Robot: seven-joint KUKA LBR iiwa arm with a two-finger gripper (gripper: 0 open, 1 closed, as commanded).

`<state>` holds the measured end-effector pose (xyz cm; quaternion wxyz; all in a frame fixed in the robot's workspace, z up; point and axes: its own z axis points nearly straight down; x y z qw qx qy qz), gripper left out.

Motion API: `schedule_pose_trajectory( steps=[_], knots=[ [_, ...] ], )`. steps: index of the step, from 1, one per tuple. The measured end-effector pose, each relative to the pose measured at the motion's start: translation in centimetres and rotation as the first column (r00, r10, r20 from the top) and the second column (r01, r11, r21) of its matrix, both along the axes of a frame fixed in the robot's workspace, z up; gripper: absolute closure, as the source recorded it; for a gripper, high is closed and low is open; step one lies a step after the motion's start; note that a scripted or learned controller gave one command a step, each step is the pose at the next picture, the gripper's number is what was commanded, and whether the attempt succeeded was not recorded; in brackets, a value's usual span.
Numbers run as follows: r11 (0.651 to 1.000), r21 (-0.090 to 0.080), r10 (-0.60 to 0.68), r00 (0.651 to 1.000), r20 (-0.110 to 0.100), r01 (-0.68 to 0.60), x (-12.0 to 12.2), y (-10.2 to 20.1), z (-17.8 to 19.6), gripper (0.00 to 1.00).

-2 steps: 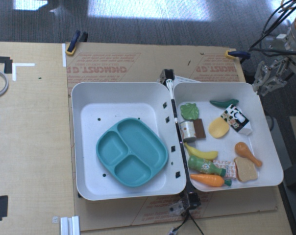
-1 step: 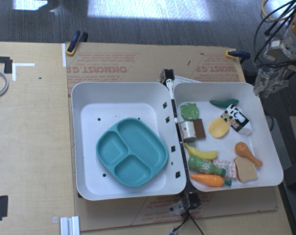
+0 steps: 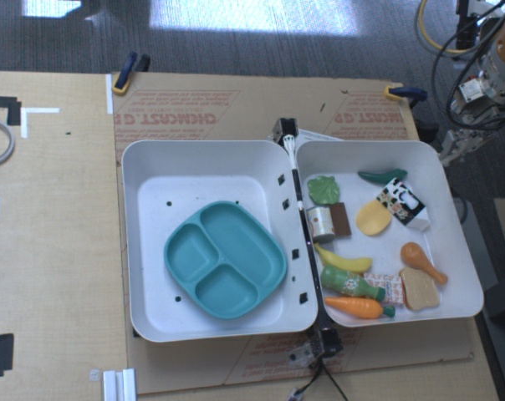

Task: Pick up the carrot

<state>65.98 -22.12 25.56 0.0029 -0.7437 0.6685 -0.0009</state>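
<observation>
1. Surface (image 3: 52, 291) — flat pale wood with black tape marks; brown printed cardboard under both bins.
2. Left bin (image 3: 144, 224) — shallow white plastic, smooth, rounded corners. Holds only a teal tray (image 3: 226, 260), three compartments, matte plastic, turned at an angle.
3. Right bin (image 3: 453, 249) — same white plastic, crowded with toy food.
4. Carrot (image 3: 354, 307) — orange, tapered, smooth plastic with a small green top at its right end. Lies nearly flat along the near rim, in the bin's near-left corner, tip pointing left.
5. Neighbours: green bottle (image 3: 350, 285) lies just behind the carrot, looks to be touching; banana (image 3: 343, 261) behind that; bread slice (image 3: 420, 290) to the right, close to the carrot's green end; drumstick (image 3: 422, 260) further back.
6. Arm (image 3: 478, 82) — at the upper right, grey hardware and yellow cables, well apart from the carrot. Jaws: cannot tell whether wide or narrow, too cluttered there.
7. Step in hand — the approach, as I judge it; nothing grasped yet.
8. Doing it well: come straight down over the carrot's thick middle, jaws across the short axis — one finger between carrot and rim, the other between carrot and bottle. Tight on both sides, so a narrow opening is safer. Slick round plastic may roll or squirt out; centre the pinch.
</observation>
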Motion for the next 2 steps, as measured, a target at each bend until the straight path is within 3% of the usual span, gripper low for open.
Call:
schedule_pose_trajectory(
  steps=[1, 2],
  knots=[
    [0.779, -0.003, 0.627, 0.779, 0.0, -0.627, -0.02, 0.69, -0.35, 1.0],
    [0.783, -0.003, 0.623, 0.783, 0.006, -0.623, 0.07, 0.75, 0.64, 1.0]
  ],
)
